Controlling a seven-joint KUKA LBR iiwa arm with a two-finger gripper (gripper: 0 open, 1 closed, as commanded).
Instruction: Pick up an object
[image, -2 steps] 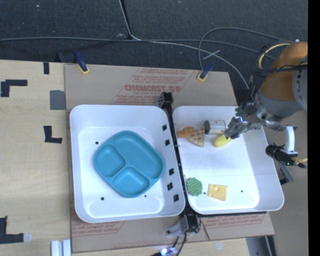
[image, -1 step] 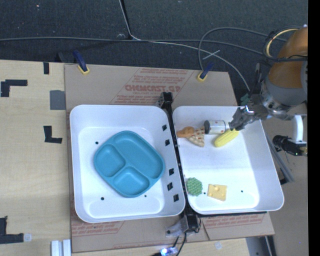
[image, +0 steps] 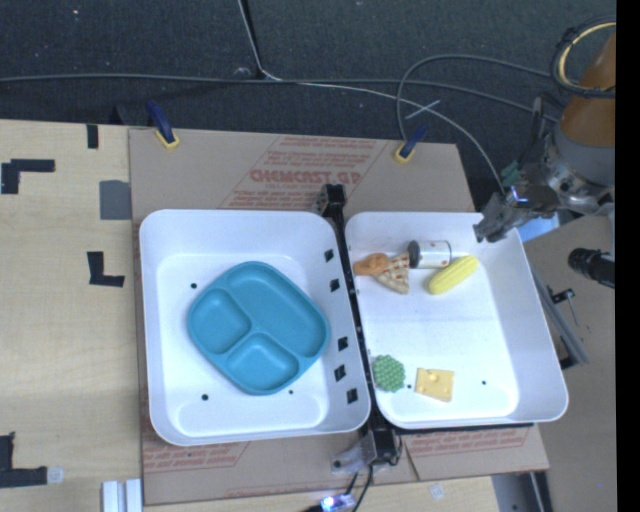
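Note:
The right bin (image: 520, 330) holds several small items. A pizza slice (image: 386, 270), a small white and black cylinder (image: 430, 253) and a yellow corn cob (image: 452, 274) lie close together near its far edge. A green broccoli piece (image: 388, 373) and a yellow cheese wedge (image: 434, 383) lie near its front edge. My gripper (image: 496, 222) hangs over the bin's far right corner, to the right of the corn and apart from it. Nothing shows between its tips.
The left bin (image: 165, 300) holds a blue divided plate (image: 258, 326). Cables run across the dark floor behind the bench. Two clamps (image: 163, 128) (image: 408, 148) hold the cardboard sheet under the bins. The arm's orange band (image: 590, 95) is at the upper right.

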